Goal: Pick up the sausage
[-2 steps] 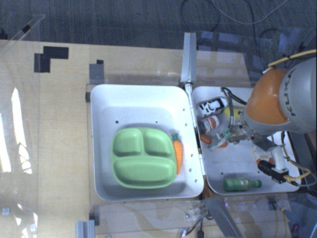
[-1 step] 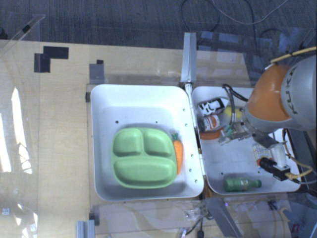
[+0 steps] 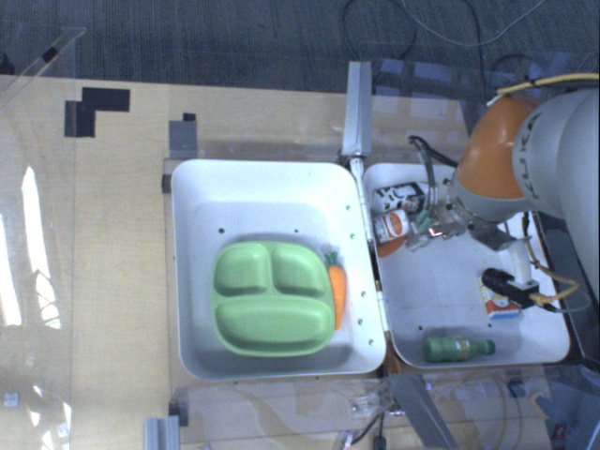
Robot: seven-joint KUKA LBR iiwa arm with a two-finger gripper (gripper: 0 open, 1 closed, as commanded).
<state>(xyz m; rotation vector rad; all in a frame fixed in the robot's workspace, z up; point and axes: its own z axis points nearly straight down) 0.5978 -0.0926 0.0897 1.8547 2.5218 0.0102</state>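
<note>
The sausage (image 3: 391, 229), a short reddish-brown piece with a pale patch, lies in the right bin (image 3: 441, 289) against its left wall, near the back. My gripper (image 3: 424, 223) is low over the bin just to the right of the sausage, close to it or touching it. The grey arm with its orange band reaches in from the right above it.
A black-and-white item (image 3: 397, 195) lies just behind the sausage. A green bottle (image 3: 457, 348) lies on its side by the right bin's front wall, and a small box (image 3: 502, 309) sits at its right. The left bin (image 3: 197, 204) holds a green divided plate (image 3: 272, 297) with a carrot (image 3: 337, 290) beside it.
</note>
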